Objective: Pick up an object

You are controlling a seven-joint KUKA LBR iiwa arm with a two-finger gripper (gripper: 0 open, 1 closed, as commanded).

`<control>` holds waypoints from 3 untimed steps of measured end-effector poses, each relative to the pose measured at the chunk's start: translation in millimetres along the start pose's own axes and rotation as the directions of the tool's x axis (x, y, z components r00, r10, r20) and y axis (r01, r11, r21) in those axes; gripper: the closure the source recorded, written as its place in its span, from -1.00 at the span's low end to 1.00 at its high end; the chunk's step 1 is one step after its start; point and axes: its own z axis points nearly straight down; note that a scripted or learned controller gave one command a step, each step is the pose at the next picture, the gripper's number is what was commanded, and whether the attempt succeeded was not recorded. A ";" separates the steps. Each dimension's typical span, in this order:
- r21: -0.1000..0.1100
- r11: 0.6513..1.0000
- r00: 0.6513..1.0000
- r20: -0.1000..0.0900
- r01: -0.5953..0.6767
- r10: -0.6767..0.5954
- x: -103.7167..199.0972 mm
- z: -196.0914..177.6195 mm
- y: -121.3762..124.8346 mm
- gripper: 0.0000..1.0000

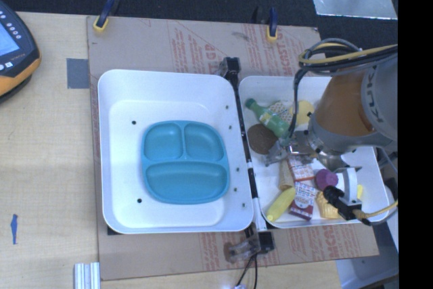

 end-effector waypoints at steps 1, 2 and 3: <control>-0.011 1.000 1.000 0.001 0.004 -0.004 5.8 -6.6 -40.8 -1.00; -0.011 1.000 1.000 0.000 0.005 -0.005 4.4 -6.3 -46.9 -1.00; -0.009 1.000 1.000 0.001 0.005 -0.005 2.5 -17.1 -47.2 1.00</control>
